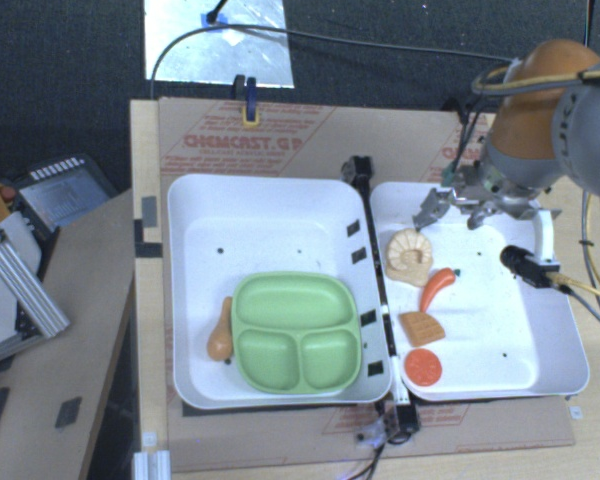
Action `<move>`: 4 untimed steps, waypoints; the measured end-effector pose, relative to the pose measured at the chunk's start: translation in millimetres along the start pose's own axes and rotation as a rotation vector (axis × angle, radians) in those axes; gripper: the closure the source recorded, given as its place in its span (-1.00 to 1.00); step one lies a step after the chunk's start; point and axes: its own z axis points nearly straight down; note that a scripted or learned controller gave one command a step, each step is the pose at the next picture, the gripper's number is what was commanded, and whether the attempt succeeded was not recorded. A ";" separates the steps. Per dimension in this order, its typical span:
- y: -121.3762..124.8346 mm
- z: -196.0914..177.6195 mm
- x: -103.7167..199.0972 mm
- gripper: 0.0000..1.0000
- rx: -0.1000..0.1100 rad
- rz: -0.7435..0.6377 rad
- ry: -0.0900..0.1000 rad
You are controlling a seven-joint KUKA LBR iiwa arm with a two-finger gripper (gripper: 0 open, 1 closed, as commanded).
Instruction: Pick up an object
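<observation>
The right bin [540,338] holds a cream shell-shaped pastry [410,256], a red-orange pepper [437,288], an orange wedge [421,328] and a red round piece [423,367], all along its left side. My gripper [452,214] hovers over the bin's far left part, just above and to the right of the pastry. It is open, its fingers [427,211] are spread, and nothing sits between them.
The left bin [210,218] carries a green divided plate [296,330] and a tan gourd-shaped piece [221,333] beside it. A black divider [368,258] runs between the bins. The arm's grey and orange wrist [540,108] hangs over the right bin's far edge.
</observation>
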 end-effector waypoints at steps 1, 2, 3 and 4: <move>4.1 59.3 -5.3 -1.00 -0.001 0.001 0.000; 5.4 45.4 -5.3 1.00 -0.005 0.000 0.000; 9.6 0.7 -9.1 1.00 -0.007 -0.001 -0.001; 17.4 -59.6 -15.7 1.00 -0.008 -0.002 -0.001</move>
